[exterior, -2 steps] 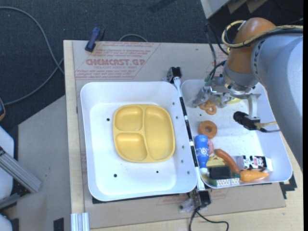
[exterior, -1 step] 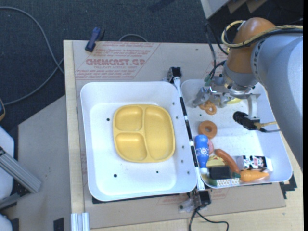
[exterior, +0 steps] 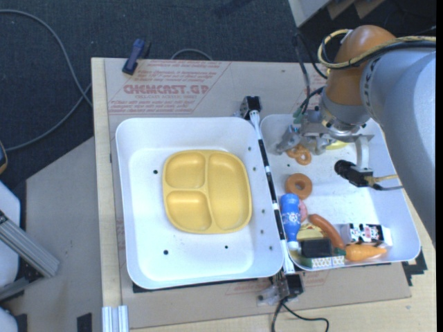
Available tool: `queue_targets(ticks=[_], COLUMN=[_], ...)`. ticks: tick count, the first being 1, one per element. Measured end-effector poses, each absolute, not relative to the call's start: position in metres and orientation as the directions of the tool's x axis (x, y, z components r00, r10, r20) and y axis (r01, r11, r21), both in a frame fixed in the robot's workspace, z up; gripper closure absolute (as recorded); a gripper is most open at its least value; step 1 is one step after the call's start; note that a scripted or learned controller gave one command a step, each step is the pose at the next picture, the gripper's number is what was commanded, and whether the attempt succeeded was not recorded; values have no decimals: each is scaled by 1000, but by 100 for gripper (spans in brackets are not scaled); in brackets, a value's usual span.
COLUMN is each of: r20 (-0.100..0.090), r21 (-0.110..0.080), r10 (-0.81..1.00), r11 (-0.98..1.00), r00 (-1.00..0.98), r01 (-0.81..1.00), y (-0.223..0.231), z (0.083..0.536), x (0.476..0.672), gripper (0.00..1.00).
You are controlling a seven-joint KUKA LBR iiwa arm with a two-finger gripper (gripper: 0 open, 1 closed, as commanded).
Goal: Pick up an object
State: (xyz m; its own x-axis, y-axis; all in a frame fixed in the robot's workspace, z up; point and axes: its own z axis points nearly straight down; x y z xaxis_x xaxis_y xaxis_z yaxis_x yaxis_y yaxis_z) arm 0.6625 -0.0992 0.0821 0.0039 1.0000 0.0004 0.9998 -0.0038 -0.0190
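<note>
You've got the gripper (exterior: 302, 152) low at the far end of the right bin (exterior: 408, 244), right over a small brown ring (exterior: 302, 157); can't tell whether it's gripped. Donut (exterior: 299, 185) lies just nearer. Yellow divided plate (exterior: 207, 190) sits in the left bin (exterior: 135, 185).

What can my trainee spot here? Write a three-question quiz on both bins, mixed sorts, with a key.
1. True or false: the yellow divided plastic plate lies in the right white bin.
2. How many brown ring-shaped toy doughnuts lie in the right white bin? A) one B) two C) four
3. Fill in: the plate has ____ compartments.

Key: 1 false; 2 B; 3 three.
</note>
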Motion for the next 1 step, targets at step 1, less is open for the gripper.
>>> queue_targets(ticks=[1], r20=[1], r21=[-19], r10=[1000], r11=[-3], r00=[3], r01=[1000], y=[-99], z=[82], x=[663], gripper=[0])
